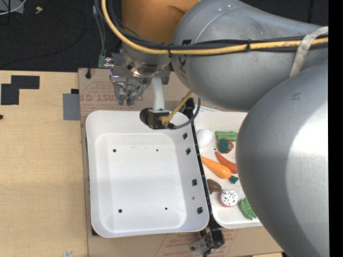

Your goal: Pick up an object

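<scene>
The gripper [128, 92] hangs above the far left corner of the left bin [102, 197], over the brown board behind its rim. Nothing sits between its fingers; whether they are spread or pressed together, I cannot tell, because they look small and blurred.

The things to pick are all in the right bin [233, 222], well apart from the gripper and partly hidden under the big grey arm [257, 52]. I count there 1 white egg [204, 137], 1 green and red piece [225, 141] beside it, 1 orange carrot [216, 167], 1 red pepper [227, 162] touching the carrot, 1 brown item [213, 185], 1 white ball with dark dots [229, 197] and 1 green item [247, 208] near the front.

So, in my judgement, the task is not done: no object is lifted, and the reach, the grasp and the lift are all left.

On the brown board [102, 92] there is red printed writing, seen mirrored or upside down, and I cannot read it.
</scene>
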Controlling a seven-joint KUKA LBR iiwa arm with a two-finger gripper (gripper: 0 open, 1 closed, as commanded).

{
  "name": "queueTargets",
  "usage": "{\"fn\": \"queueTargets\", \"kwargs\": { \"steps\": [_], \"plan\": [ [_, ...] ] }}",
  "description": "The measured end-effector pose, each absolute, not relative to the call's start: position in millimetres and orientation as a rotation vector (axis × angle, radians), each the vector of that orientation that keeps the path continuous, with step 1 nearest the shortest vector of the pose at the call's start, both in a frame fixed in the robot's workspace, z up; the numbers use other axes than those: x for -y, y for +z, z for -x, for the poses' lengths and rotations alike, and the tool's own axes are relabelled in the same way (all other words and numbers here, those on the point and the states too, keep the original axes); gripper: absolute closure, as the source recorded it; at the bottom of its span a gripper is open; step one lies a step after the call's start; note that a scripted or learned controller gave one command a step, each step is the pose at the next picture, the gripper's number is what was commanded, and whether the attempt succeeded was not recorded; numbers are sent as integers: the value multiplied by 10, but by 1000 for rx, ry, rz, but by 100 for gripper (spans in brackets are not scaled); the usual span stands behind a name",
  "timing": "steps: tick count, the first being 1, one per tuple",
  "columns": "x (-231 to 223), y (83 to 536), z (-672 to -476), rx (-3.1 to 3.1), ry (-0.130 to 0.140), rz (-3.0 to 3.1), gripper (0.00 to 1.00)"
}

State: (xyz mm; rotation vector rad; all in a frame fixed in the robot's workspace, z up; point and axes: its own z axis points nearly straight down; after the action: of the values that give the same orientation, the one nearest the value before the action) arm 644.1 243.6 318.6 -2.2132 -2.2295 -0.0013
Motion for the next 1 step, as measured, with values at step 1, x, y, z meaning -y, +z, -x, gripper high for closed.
{"fn": "queueTargets", "kwargs": {
  "steps": [1],
  "plan": [
    [-2444,2979,-6430,2229,9,2212,100]
  ]
}}
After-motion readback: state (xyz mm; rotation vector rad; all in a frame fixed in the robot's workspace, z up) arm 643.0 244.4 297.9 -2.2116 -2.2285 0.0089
